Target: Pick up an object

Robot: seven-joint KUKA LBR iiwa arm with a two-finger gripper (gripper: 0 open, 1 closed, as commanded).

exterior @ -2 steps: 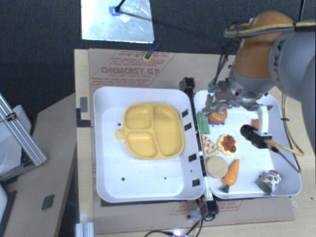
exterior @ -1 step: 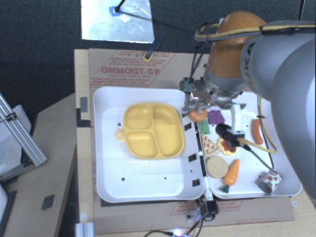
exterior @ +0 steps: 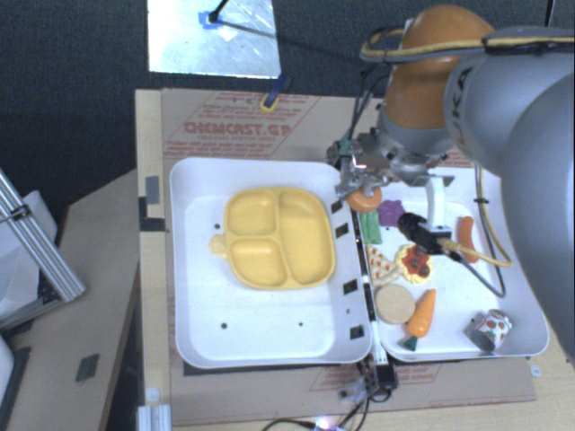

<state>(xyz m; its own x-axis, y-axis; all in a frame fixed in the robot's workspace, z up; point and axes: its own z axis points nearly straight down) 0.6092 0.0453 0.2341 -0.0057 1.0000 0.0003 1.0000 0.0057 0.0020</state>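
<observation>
The gripper hangs at the divider between the two bins, its tip right above a small orange-and-tan toy food piece; the piece seems pressed up against the tip, but whether it is truly pinched there, or merely lying underneath, I cannot tell. Taking that orange piece as the landmark: the purple grapes lie just beside it, further into the right bin; a green piece sits just below it along the divider; the pizza slice, the round cracker and the carrot trail off nearer the camera. The sausage is well apart toward the arm. Across the divider, the yellow sectioned plate rests in the left bin. The orange piece looks like hard, light, hollow plastic with a smooth, rounded skin, so it will likely slip; it is best taken across its widest middle, squarely, not at a curved edge.
</observation>
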